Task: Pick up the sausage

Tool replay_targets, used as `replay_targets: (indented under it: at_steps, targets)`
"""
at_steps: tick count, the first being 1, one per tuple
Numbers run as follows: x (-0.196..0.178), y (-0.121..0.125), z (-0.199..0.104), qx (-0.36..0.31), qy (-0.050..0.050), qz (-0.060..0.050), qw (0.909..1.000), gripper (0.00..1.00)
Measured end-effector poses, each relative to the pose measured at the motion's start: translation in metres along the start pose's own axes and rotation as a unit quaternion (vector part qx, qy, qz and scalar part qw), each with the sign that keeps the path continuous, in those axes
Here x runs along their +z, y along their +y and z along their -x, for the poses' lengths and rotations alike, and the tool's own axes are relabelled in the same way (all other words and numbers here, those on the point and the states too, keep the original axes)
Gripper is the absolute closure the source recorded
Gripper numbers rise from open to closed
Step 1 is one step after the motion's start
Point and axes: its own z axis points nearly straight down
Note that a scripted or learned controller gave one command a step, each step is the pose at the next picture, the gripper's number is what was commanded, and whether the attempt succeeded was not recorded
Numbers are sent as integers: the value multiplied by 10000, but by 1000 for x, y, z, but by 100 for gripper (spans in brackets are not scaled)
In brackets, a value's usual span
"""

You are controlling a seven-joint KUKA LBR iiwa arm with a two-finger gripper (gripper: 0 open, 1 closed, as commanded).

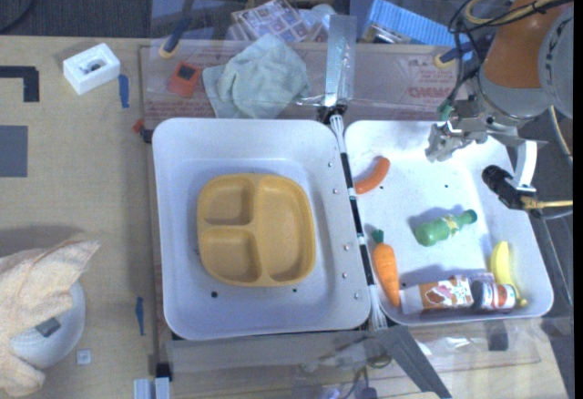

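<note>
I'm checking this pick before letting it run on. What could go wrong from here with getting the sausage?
1. The sausage lies close against the right bin's left wall, so a finger coming down may strike that wall.
2. The hand hangs toward the bin's far right, apart from the sausage; it has to cross over, and a small error could leave it closing on nothing.
3. The sausage lies slanted and looks rounded, so it may roll out of a misaligned grasp.

The sausage (372, 174) is small, orange-red and a little curved, with a smooth skin. It lies flat on the white floor of the right bin (537, 297), in the upper left part, close to the left wall and perhaps touching it.
</note>
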Motion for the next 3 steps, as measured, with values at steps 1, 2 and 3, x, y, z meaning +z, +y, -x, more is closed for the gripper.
replay_targets:
  at_steps: [1,2,3]
  targets:
    - [-67,20,-11,-71,1,-2,10000,100]
    - [-62,27,-86,-451,9,-17,9990,100]
    - [-87,-69,-95,-1093,12,-15,9940,100]
